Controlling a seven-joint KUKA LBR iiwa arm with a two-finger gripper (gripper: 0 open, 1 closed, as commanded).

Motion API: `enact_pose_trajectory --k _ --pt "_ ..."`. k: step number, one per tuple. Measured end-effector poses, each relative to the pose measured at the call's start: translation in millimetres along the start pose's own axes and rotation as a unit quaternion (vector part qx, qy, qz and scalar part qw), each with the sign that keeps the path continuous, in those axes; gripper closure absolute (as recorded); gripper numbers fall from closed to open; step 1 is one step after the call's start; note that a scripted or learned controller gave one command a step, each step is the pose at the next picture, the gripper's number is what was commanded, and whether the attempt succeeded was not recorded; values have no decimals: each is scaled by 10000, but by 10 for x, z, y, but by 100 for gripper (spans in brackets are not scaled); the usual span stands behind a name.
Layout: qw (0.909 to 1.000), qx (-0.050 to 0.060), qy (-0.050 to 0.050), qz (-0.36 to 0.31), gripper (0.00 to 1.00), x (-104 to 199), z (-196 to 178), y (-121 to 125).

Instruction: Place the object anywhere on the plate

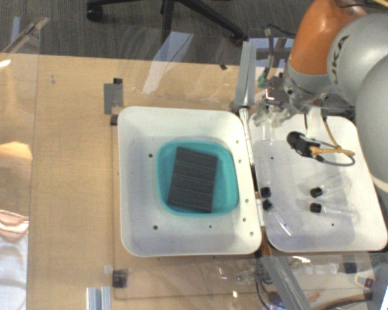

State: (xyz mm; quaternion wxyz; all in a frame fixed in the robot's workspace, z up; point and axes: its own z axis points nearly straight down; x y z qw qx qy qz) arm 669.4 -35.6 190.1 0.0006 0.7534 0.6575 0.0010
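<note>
one dark ribbed block (193,179) is lying flat on the teal plate (227,196) in the left bin (136,173), looking stiff, light, best pinched across its long edges, while the gripper (271,112) is hovering apart, its state unreadable.

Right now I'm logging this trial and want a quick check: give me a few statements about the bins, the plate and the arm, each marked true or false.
1. A dark ribbed block lies on the teal plate. True.
2. The teal plate sits in the right bin. False: it sits in the left bin.
3. The arm is over the upper part of the right bin. True.
4. The gripper is holding the dark block. False: the block lies on the plate, apart from the arm.
5. The dark block hangs over the plate's rim. False: it lies wholly within the plate.
6. Small black pieces lie in the right bin. True.
</note>
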Motion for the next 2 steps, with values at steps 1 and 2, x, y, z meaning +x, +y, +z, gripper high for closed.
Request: enact_pose_trajectory --k 1,2 --pt "9995 -7 5 -306 100 302 47 -1085" --pt "9995 -7 4 -303 0 296 48 -1083"
